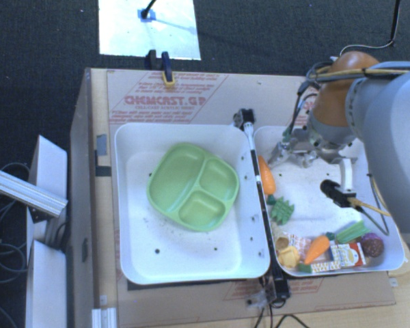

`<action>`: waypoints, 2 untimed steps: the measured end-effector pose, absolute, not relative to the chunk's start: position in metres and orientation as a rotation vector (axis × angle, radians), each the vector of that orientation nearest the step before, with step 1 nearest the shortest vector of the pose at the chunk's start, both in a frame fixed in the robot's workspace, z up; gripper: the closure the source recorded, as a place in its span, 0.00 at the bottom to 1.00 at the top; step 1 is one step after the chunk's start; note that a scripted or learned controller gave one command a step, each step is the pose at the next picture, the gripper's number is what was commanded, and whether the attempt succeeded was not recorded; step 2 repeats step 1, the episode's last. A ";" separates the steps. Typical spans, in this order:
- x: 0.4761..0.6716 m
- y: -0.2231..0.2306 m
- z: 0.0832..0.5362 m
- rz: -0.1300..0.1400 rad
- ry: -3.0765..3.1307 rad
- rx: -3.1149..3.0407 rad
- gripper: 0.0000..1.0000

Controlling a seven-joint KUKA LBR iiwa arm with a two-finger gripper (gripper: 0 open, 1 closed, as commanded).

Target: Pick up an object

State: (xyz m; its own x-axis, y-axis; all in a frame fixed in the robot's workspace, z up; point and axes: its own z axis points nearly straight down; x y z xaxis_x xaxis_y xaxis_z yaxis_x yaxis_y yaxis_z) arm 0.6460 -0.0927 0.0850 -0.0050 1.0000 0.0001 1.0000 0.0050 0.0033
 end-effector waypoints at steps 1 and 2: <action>0.599 -0.121 0.084 -0.001 2.222 2.219 0.00; 0.599 -0.121 0.084 -0.001 2.222 2.219 0.00</action>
